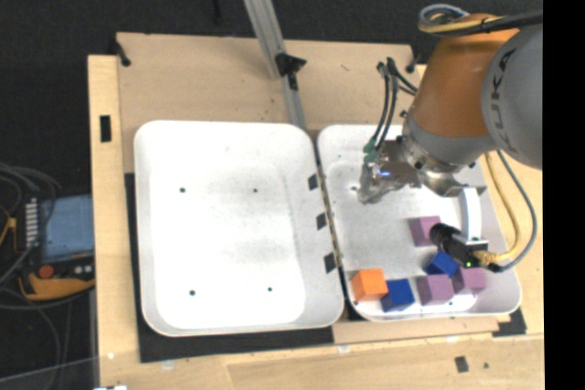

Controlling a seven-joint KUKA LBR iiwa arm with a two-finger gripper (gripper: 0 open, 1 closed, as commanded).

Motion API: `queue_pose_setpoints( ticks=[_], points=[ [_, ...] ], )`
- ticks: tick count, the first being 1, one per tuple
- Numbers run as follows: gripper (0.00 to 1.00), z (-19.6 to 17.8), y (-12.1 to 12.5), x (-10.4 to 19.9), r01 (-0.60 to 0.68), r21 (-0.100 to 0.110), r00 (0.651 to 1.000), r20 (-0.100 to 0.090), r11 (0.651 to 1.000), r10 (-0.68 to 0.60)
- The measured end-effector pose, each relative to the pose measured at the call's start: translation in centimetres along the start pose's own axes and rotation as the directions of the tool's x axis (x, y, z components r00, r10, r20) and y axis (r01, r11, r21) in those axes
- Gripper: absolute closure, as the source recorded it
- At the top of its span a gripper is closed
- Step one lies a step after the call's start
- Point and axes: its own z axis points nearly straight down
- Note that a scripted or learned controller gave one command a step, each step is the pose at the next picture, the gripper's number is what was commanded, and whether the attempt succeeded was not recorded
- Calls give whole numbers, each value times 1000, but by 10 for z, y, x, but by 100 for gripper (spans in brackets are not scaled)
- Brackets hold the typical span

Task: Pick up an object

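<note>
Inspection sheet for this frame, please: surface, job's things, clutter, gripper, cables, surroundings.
Surface: wooden bench bearing the left bin and the right bin, side by side.
Job's things: all in the right bin, near its front: orange block, blue block, purple blocks, another purple block, small blue block.
Clutter: nothing seen.
Gripper: gripper low over the right bin's far part, apart from the blocks; finger state unclear.
Cables: yellow cable looping along the arm; dark cables by the wrist.
Surroundings: metal pole behind the bins; handheld controller left of the bench.
</note>
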Motion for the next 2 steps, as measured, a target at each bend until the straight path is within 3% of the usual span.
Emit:
queue_pose_setpoints(
  ticks=[1, 2],
  points=[
    [100, -10, -5, 51, 4, -3, 1000, 0, 1000, -4],
    [100, -10, -25, 103, 4, 1, 1000, -1, 1000, -4]
  ],
)
